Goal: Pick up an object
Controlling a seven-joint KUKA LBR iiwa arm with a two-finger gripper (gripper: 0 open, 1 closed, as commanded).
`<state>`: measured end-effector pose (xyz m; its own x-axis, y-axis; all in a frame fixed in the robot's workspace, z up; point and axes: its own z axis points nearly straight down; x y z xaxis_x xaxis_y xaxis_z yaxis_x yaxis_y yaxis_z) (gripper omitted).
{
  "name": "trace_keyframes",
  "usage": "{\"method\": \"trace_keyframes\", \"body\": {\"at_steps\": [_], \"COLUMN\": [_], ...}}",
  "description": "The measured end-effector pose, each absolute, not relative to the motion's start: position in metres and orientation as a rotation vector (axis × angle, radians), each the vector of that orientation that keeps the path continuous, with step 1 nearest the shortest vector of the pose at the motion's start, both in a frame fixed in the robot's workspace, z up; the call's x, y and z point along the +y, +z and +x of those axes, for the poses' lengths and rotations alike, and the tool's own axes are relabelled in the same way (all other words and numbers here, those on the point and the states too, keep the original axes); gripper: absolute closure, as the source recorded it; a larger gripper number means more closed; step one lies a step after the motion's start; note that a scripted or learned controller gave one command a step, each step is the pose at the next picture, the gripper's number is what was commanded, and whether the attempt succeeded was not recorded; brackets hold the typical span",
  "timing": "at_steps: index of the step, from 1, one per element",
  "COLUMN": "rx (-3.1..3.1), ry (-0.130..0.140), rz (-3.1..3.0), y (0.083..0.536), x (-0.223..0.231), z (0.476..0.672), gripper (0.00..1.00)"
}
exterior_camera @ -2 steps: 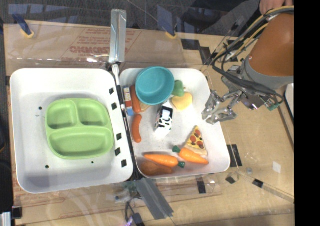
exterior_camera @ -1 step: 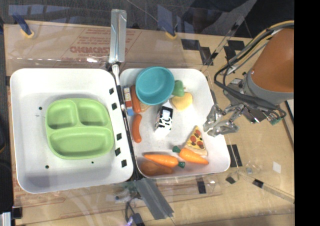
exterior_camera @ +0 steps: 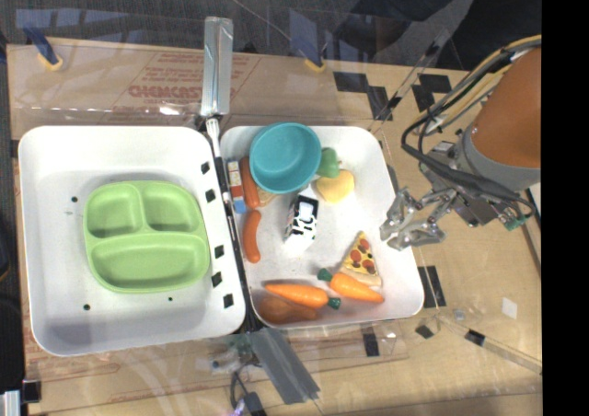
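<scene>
- While the gripper (exterior_camera: 409, 224) hangs just outside the right bin's (exterior_camera: 394, 186) right wall, nothing sits between its fingers; the jaw gap is too cluttered to read, so wide or narrow, cannot tell.
- Pickable things all lie in the right bin: teal bowl (exterior_camera: 283, 157), pizza slice (exterior_camera: 360, 260), two carrots (exterior_camera: 296, 294) along the front wall, sausage (exterior_camera: 251, 236), black-and-white toy (exterior_camera: 304, 219), yellow piece (exterior_camera: 336, 186) beside the bowl.
- Left bin (exterior_camera: 46, 221) carries a green divided plate (exterior_camera: 145, 236).
- Pizza slice is nearest the gripper, so the likely target.
- Risks, as I judge them: slice lies flat, so fingers may skid over it; carrots touch the wall, so a finger could jam on the rim; descending from here hits the wall unless the arm first moves in over the bin.
</scene>
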<state>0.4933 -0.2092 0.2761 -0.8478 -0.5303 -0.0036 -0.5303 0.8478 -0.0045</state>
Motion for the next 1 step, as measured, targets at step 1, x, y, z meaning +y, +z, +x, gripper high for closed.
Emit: {"method": "trace_keyframes", "body": {"at_steps": [1], "rx": [3.084], "ry": [0.002], "rz": [-0.606], "y": [0.2239], "x": [-0.21], "z": [0.5005], "gripper": [1.0]}}
